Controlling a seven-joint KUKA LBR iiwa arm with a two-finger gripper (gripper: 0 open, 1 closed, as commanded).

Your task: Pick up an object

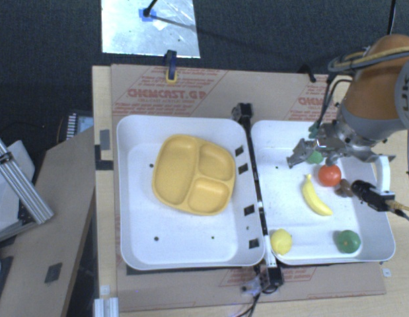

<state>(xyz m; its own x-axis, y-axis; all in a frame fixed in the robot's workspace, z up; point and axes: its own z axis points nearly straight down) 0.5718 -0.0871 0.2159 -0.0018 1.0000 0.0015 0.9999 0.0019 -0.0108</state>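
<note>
Overhead, pincer (pixel 314 152) above right bin (pixel 283 197), near tomato (pixel 330 175), banana (pixel 316 197)

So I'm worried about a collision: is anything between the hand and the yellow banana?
Nothing visible. The hand hovers over the right white bin, and only bare bin floor lies between it and the yellow banana. The small red tomato sits beside the banana.

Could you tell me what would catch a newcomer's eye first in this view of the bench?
Probably the yellow divided tray, lying alone in the left bin. Next, the grey and orange arm reaching in from the right, its gripper low over the back of the right bin. That bin holds bright toy fruit: a tomato, a banana, a lemon and a green fruit.
</note>
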